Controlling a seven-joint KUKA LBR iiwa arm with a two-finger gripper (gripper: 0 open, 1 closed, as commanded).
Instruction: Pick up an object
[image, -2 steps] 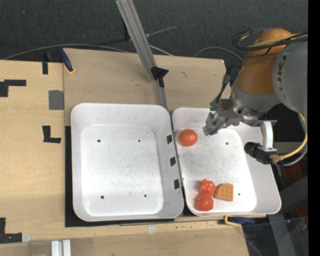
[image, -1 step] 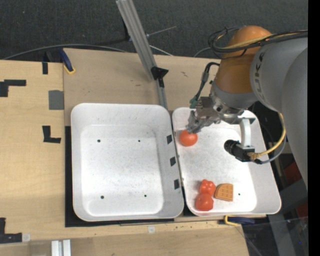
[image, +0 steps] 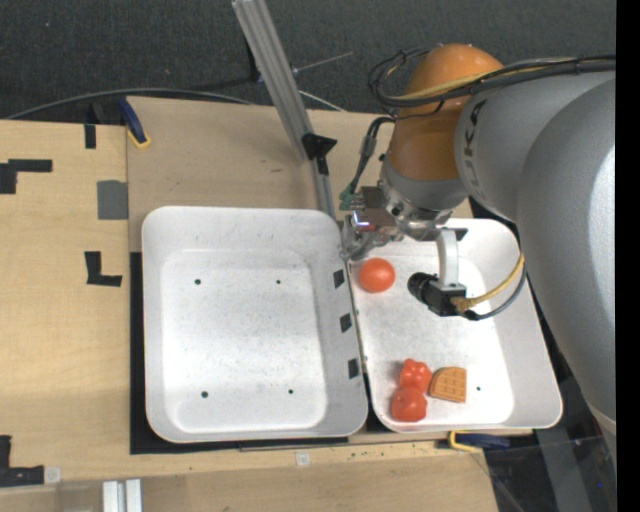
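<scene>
end effector (image: 362, 243) over right bin (image: 500, 400), grip state unclear | smooth round orange ball (image: 376, 275) just beside

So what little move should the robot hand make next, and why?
Probably drop straight down a bit. The gripper sits just above the orange ball in the right bin, and nothing shows between its fingers.
</scene>
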